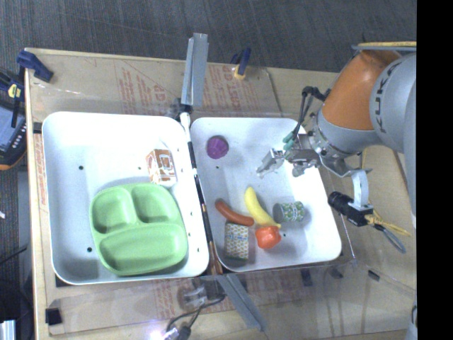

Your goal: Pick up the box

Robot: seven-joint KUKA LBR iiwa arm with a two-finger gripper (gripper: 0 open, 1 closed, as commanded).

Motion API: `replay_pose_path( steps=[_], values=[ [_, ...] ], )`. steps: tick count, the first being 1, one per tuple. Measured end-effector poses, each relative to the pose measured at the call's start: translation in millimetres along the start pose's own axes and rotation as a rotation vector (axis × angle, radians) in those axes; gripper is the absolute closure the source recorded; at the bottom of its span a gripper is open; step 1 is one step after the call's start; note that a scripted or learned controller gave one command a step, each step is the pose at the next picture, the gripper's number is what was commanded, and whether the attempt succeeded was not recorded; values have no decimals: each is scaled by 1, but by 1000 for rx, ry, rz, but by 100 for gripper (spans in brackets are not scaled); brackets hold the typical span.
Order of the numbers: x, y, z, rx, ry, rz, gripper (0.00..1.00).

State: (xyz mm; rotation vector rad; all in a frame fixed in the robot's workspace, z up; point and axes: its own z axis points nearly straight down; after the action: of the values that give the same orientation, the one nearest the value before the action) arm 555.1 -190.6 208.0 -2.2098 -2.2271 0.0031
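Two shallow white bins with smooth, glossy walls and rounded corners sit side by side on a pale wooden bench.

Left bin: a light green plastic tray with three moulded compartments lies toward the near side. Just beyond its far edge rests the box, a small carton with white, orange and brown printing, lying tilted close to the wall shared with the other bin. It touches nothing but the bin floor, as far as can be seen.

Right bin: a round purple ball near the far left corner; a curved yellow banana at centre; a reddish sausage beside it; a small patterned packet standing at the near wall; an orange-red rounded fruit touching the banana's near end; a short green-printed can lying on its side.

The hand, of bare metal, hangs over the far right part of the right bin, well apart from the box. Its fingers stand parted, with nothing between them. The arm above is grey with an orange band.
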Motion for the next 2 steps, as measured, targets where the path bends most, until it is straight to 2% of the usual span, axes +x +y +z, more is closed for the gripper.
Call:
replay_pose_path(
  steps=[1, 2],
  values=[
    [66, -22, 105, 1, 0, -199, 0],
    [46, -78, 83, 0, 1, -421, 0]
  ],
)
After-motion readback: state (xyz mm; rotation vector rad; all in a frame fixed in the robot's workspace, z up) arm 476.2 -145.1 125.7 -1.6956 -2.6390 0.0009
